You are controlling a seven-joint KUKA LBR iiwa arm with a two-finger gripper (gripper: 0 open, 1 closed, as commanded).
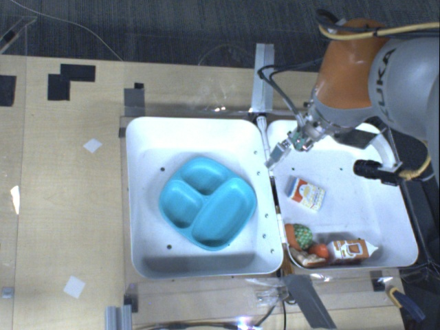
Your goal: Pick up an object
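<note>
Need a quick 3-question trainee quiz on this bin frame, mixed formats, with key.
1. True or false: the blue divided plate lies in the right bin.
2. Multiple choice: the small white carton is (A) in the left bin, (B) in the right bin, (C) on the bench.
3. Fill in: the claw hangs over the ____ between the bins.

Key: 1 false; 2 B; 3 divider.

A robotics lab: 2 white bins (137, 184) on a taped bench (62, 184).
</note>
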